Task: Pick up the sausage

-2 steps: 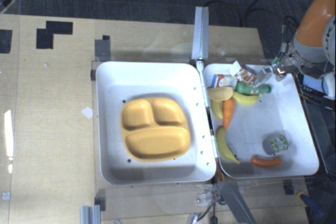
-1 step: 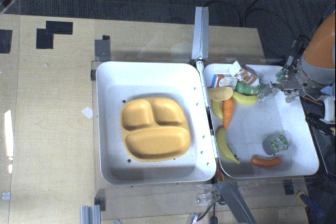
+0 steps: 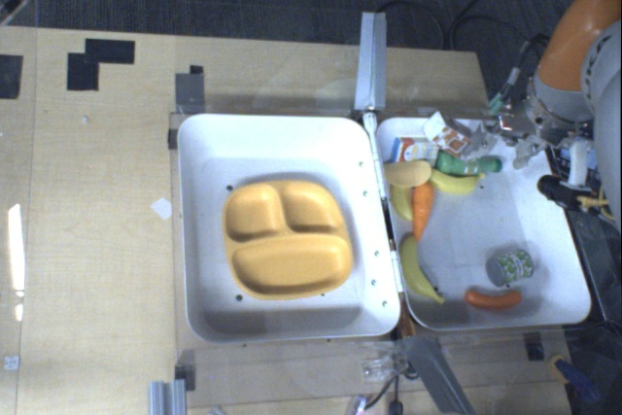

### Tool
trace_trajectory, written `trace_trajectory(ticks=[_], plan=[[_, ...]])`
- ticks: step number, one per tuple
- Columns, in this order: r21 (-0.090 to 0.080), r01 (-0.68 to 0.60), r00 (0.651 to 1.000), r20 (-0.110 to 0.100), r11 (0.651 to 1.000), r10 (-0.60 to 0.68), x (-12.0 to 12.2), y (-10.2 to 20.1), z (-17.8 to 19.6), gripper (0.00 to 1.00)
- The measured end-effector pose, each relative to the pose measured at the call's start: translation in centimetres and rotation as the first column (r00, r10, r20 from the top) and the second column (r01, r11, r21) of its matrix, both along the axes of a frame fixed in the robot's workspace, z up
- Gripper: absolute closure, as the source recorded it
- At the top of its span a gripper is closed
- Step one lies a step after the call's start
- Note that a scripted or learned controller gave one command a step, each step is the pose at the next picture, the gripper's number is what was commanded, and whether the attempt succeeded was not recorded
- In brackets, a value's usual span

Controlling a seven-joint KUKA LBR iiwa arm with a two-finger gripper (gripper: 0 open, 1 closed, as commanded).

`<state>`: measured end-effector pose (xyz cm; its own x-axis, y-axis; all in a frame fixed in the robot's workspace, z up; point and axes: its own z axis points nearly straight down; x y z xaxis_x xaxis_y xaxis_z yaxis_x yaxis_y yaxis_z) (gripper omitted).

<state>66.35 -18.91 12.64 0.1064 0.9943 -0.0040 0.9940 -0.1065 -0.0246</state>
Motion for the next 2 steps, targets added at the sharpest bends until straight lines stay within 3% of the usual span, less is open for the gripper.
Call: trace_trajectory(ticks=[1, 2], plan=[[0.012, 0.048, 0.999, -0.021, 0.999, -0.048, 0.1, -0.3, -1.9, 0.00], [0.008, 0.340, 0.939, -0.052, 0.940, -0.339, -0.3, -0.7, -2.9, 0.00]])
